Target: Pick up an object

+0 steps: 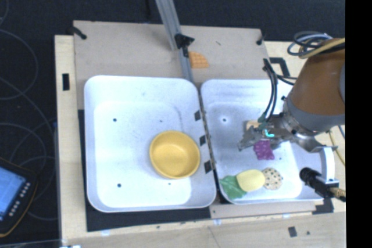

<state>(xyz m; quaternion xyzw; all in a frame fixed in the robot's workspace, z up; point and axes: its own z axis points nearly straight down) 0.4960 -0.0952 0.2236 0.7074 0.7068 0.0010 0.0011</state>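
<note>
My gripper [256, 139] hangs low over the middle of the right bin [232, 101], its dark fingers pointing left. A purple object [264, 150] lies just below and to the right of the fingertips, touching or nearly touching them. Near the bin's front wall lie a yellow lemon-like object [251, 179], a green leafy piece [231, 185] and a speckled cookie-like round [272, 178]. A yellow bowl [174, 154] sits in the left bin [116, 101], near its right side.
A grey metal strut [165, 9] slants down from the top to the divider between the bins. A small orange item [198, 60] lies on the bench behind the bins. Cables trail at the right by the arm [319, 90].
</note>
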